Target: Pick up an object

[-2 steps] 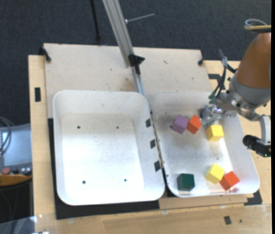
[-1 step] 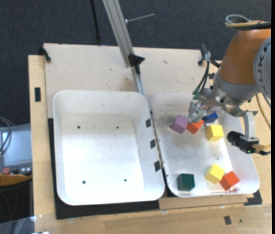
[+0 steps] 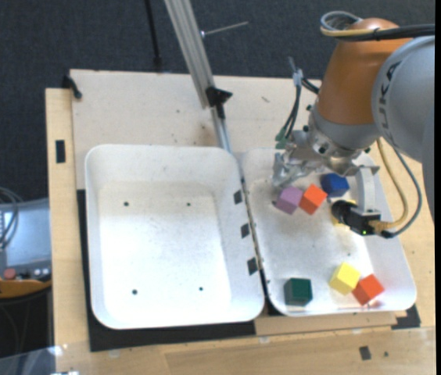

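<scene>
Several small blocks lie in the right bin [image 3: 314,244]. A purple block [image 3: 288,200] and an orange block [image 3: 312,198] sit side by side near the bin's back, with a blue block [image 3: 335,183] just right of them. At the front are a dark green block [image 3: 299,291], a yellow block [image 3: 345,277] and a second orange block [image 3: 369,288]. My gripper [image 3: 289,170] hangs over the back of the right bin, just above the purple block. Nothing shows between its fingers.
The left bin [image 3: 166,237] sits beside the right one. A slanted metal pole [image 3: 193,53] rises from behind the bins. A black connector with cables [image 3: 353,216] hangs from my arm over the right bin's right side.
</scene>
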